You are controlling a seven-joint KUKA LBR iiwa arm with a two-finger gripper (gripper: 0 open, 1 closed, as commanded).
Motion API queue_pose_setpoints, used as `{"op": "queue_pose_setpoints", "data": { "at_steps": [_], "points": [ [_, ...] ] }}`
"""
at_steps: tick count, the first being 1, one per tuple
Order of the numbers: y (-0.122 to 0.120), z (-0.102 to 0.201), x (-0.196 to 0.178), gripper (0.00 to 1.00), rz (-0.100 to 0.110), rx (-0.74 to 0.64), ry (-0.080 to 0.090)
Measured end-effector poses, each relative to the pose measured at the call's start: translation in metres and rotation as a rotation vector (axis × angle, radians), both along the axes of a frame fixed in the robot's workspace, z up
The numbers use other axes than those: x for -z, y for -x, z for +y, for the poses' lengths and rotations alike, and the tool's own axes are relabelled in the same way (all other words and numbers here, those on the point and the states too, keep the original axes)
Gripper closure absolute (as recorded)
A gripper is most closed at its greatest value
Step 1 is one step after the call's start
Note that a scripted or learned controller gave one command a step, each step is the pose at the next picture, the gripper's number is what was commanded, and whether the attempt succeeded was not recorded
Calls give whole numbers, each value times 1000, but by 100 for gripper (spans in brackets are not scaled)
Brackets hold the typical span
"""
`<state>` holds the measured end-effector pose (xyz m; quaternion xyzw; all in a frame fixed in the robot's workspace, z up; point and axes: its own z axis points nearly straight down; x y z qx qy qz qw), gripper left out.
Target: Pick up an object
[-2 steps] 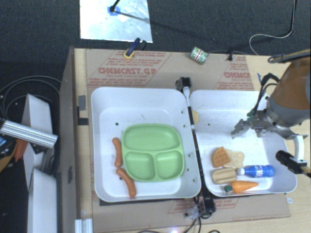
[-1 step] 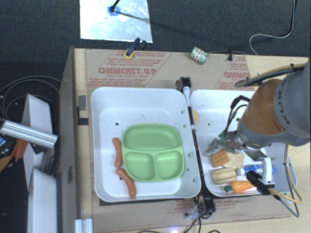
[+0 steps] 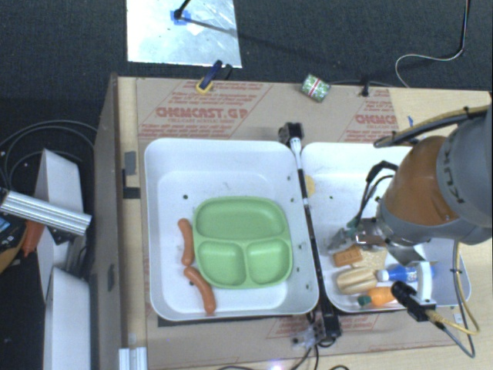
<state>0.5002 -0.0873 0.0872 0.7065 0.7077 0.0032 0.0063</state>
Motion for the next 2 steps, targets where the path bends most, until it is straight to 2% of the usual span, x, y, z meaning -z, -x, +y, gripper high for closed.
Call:
{"op": "queue_pose_setpoints", "data": {
  "at_steps": [1,2],
  "points": [
    [-1,-1,-11,100,-1,0,1],
    [-65,51,-98,100,11,-2,-5]
  ]
}}
